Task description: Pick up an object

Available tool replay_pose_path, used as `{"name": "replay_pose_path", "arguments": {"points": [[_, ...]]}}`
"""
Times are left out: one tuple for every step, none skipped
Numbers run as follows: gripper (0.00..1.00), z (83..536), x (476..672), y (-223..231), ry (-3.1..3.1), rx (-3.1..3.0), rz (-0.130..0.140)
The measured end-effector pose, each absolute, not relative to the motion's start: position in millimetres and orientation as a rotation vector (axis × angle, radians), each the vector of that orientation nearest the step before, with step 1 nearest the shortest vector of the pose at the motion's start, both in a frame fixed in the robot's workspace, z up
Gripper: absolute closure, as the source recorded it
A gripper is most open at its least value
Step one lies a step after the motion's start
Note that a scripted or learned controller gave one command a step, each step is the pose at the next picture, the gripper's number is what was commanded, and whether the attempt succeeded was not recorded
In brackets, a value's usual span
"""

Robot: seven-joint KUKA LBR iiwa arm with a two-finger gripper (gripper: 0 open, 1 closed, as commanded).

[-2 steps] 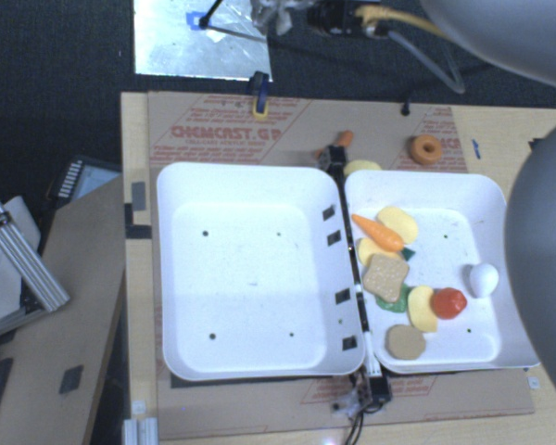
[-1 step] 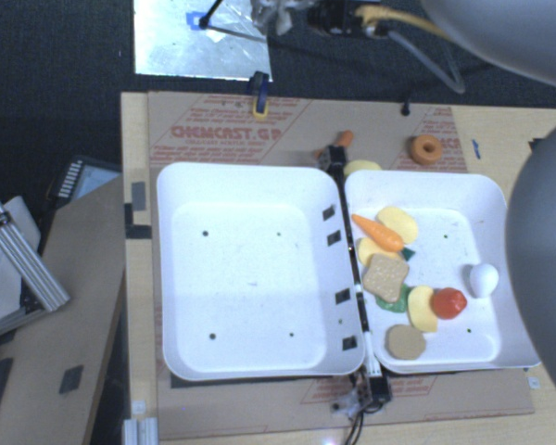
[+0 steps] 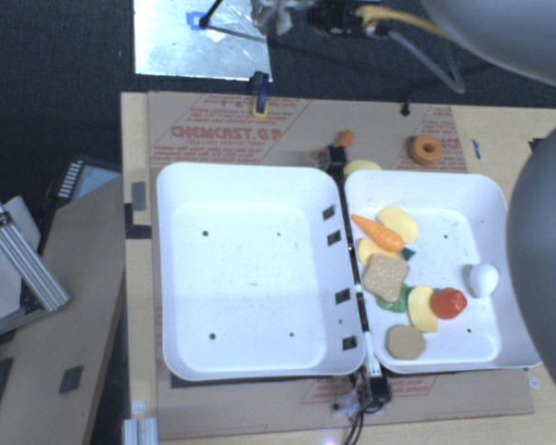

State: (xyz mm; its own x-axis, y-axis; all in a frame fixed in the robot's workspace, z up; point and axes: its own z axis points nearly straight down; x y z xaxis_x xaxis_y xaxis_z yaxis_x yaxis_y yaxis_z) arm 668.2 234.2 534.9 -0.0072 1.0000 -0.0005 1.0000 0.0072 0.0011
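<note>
The right bin (image 3: 463, 202) holds several toy foods. An orange carrot (image 3: 378, 233) lies next to a yellow piece (image 3: 398, 222). Below them is a tan cracker (image 3: 385, 276) resting on a green piece (image 3: 398, 298). Further down come a yellow lump (image 3: 423, 310), a red tomato (image 3: 449, 302), a white egg (image 3: 483, 279) and a brown round cookie (image 3: 406, 342). My gripper (image 3: 280, 7) is at the top of the view, far behind both bins and well away from every object.
The left bin (image 3: 250, 276) sits beside the right one. A donut (image 3: 426, 149), a yellow piece (image 3: 361, 168) and a small orange bit (image 3: 346, 139) lie on the cardboard behind the bins. The grey arm (image 3: 542, 267) overhangs the right bin's right edge. A metal sheet (image 3: 195, 26) lies at the back left.
</note>
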Motion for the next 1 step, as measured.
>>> {"name": "replay_pose_path", "arguments": {"points": [[1.0, 534.0, 668.2, 234.3, 2.228, 2.213, 0.002]]}}
